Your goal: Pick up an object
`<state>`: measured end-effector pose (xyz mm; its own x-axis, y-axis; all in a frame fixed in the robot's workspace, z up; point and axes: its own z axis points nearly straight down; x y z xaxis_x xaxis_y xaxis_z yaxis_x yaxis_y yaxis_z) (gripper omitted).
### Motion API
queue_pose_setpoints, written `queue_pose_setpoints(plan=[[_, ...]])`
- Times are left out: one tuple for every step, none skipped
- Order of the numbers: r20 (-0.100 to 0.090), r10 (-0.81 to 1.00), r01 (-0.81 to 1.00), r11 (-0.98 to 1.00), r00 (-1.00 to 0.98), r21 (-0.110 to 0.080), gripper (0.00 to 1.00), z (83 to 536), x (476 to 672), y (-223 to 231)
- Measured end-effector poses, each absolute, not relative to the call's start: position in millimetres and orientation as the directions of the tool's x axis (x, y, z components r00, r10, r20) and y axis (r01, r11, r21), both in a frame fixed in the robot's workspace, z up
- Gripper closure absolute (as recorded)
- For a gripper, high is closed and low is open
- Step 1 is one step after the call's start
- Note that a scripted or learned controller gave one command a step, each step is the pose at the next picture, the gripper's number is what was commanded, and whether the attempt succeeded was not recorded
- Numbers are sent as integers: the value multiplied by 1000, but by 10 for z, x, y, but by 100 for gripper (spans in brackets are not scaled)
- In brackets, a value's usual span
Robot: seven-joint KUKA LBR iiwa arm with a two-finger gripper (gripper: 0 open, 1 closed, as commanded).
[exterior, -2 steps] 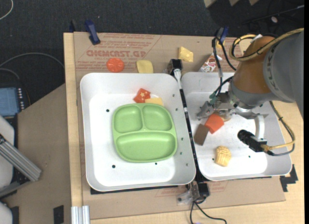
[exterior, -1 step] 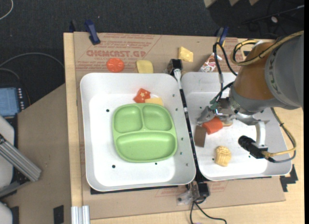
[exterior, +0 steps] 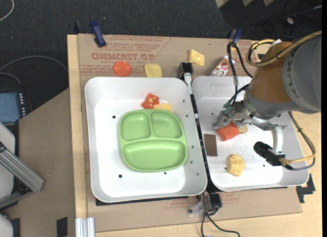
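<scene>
While the gripper (exterior: pixel 228 121) hovers low in the right bin (exterior: pixel 255 177), finger state indiscernible, an orange block (exterior: pixel 228 132) lies just beneath: approach step, next requiring descent and closure upon it.

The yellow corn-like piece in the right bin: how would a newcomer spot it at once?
Start at the right bin, the one the arm reaches over. Look toward its near edge, below the orange block: the corn piece lies alone there. It is pale yellow and knobbly, unlike the flat brown piece to its left.
</scene>
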<state>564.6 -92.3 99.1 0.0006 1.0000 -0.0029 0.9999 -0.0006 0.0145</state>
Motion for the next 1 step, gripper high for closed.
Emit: queue_pose_setpoints(plan=[[0,1000,1000,4,-4,5,100,2059,5507,-347]])
